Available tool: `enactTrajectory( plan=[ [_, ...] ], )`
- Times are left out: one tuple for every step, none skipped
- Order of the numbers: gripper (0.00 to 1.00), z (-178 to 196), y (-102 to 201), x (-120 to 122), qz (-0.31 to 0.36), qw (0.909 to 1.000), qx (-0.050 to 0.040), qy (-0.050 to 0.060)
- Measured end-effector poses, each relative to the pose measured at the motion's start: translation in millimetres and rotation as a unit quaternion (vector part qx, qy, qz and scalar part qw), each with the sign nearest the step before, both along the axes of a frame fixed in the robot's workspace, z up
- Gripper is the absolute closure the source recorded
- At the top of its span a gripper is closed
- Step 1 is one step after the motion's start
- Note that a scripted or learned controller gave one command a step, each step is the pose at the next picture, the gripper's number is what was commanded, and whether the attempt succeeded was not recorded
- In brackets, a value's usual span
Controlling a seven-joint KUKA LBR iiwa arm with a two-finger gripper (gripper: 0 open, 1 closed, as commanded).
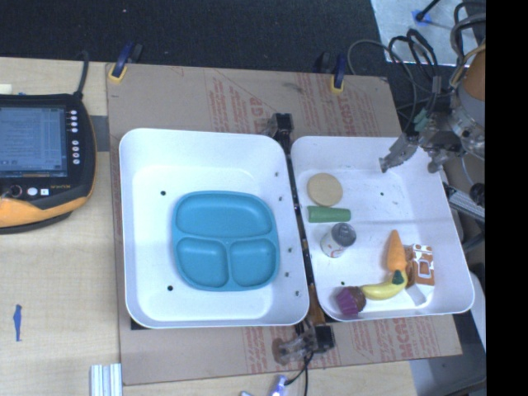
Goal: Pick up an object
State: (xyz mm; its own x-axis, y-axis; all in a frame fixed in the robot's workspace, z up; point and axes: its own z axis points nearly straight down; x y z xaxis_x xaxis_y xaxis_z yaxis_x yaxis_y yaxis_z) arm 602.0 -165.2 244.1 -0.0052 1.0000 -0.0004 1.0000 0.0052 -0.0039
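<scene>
Gripper (410, 157) open over right bin (371, 151); carton's (421, 264) lettering unreadable.

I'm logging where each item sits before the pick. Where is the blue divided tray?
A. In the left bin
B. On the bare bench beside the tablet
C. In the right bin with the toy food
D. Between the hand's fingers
A: the blue divided tray lies flat inside the left bin, apart from the banana and carrot in the right bin.
</scene>
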Motion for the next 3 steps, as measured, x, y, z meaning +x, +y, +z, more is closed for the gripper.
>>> enactTrajectory(
  plan=[
    [0.00,-103.7,-28.2,-42.3,0.000,1.0000,-0.0004,0.001],
    [0.00,-152.3,-41.0,-95.5,0.000,1.0000,-0.0005,-0.001],
    [0.00,-151.2,21.1,-124.5,0.001,1.0000,-0.0010,-0.003]
  ],
)
